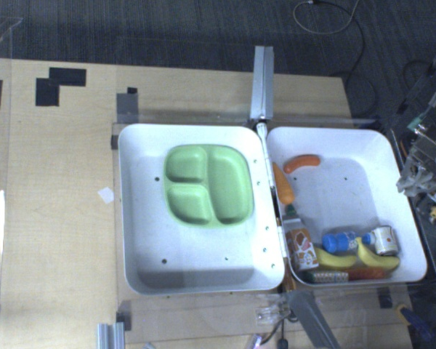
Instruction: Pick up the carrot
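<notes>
You see the carrot lying against the left wall of the right bin, while the gripper sits at its right rim, its grip impossible to tell.

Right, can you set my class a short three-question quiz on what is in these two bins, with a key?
1. True or false: the carrot lies on the green plate.
2. Which thing lies right beside the banana? A) the blue bottle B) the green plate C) the carrot
3. Fill in: the green plate has ___ compartments.

Key
1. False: it lies in the right bin, along its left wall.
2. A
3. three
</notes>
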Controlling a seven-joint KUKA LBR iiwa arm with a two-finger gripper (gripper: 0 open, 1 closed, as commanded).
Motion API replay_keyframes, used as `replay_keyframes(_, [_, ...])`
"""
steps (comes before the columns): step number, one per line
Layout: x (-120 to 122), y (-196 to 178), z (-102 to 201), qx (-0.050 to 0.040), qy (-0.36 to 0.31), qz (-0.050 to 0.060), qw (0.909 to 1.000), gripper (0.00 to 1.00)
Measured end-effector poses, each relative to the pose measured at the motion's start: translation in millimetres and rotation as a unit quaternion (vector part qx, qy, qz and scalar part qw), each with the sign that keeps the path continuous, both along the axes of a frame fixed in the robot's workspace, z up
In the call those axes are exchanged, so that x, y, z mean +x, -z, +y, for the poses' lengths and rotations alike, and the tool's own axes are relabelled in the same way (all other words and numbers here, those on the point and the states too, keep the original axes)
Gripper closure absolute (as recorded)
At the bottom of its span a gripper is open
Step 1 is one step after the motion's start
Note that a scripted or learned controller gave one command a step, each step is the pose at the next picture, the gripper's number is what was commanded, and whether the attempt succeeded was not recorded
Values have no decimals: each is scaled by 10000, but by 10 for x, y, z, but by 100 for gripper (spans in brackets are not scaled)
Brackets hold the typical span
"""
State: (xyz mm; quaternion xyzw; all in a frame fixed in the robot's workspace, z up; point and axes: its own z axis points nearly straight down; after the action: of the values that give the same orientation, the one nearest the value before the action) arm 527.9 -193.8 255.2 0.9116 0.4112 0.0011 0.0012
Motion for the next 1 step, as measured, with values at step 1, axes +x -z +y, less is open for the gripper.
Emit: replay_keyframes(1, [-376,-786,186,0,264,-10,9997,100])
